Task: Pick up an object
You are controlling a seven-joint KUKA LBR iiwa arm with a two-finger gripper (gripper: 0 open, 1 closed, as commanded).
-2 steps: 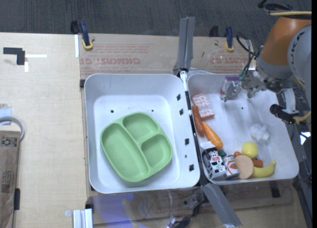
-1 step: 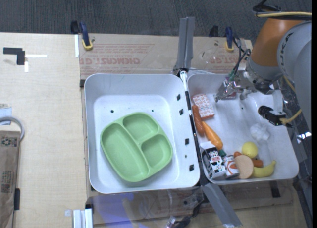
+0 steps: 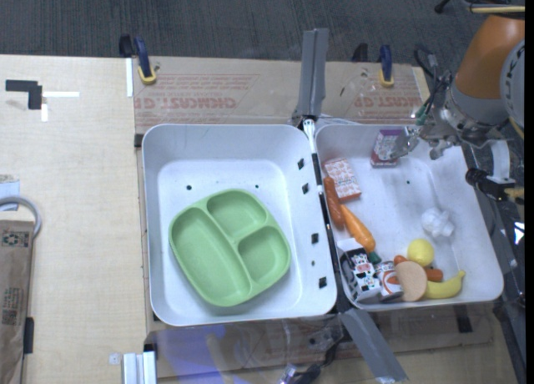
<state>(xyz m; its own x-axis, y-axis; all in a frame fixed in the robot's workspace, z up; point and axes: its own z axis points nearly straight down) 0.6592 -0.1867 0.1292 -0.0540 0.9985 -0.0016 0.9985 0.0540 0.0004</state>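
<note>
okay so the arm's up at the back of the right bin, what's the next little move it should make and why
Probably lower the pincer slightly onto the purple packet. It sits at the packet's right edge in the right bin's far corner, nothing visibly gripped, and this is the nearest object.

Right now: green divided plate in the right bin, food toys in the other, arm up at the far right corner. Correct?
Not quite. The camera view shows the green divided plate in the left bin; the food toys, such as the banana and carrot, lie in the right bin. The arm's position is as stated.
</note>
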